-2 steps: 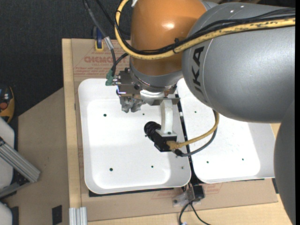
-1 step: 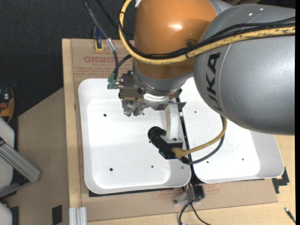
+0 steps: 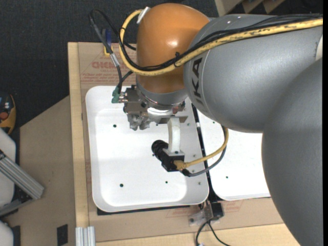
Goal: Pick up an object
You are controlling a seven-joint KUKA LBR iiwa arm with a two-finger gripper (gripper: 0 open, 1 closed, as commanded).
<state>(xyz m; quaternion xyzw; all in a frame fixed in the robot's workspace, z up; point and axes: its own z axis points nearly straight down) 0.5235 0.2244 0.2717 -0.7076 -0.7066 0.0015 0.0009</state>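
Note:
My gripper hangs low over the far part of the left white bin, close to its floor. The orange wrist band and the grey arm sit right above it and hide what lies beneath it. The bin floor in front of the gripper shows bare white with a few small dark dots.
The right white bin lies beside the left one, mostly covered by the grey arm. A dark divider runs between the two bins. Both bins rest on a tan board. Grey metal framing stands at the left edge.

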